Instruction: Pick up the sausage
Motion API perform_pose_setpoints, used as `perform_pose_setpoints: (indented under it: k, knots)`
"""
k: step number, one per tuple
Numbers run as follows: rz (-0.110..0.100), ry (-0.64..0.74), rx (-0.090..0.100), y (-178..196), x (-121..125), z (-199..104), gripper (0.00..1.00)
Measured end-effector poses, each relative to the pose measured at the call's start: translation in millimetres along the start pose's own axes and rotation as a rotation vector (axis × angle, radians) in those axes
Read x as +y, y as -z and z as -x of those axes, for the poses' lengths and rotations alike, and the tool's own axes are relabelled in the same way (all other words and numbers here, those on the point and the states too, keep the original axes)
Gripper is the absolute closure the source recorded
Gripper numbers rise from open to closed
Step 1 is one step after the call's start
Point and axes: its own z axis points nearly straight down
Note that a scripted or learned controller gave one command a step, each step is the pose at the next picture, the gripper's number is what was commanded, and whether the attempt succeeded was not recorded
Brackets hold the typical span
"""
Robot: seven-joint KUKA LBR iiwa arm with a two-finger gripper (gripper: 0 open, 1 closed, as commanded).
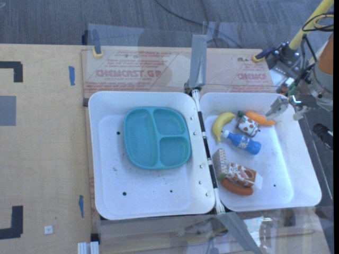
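Grey carpet floor [106, 4] beyond pale wooden bench [37, 157].

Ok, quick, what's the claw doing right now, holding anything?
Claw: over the right bin's far right corner, nothing visibly held; open or shut cannot be told.

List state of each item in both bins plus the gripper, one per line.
sausage: lying flat in right bin, partly under the carton, not grasped
carton: lying on its side, against the sausage
blue bottle: lying on its side
banana: lying flat
carrot: lying flat
teal plate: flat in left bin
gripper: above right bin's far edge, holding nothing
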Motion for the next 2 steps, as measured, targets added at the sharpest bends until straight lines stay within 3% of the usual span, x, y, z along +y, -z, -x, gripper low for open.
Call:
perform_pose_setpoints:
  k: [1,2]
  knots:
    - [0.029,-0.059,-0.008,-81.9,38.0,-26.7,0.0]
    - [0.009,-0.109,-0.005,-102.8,55.5,-26.2,0.0]
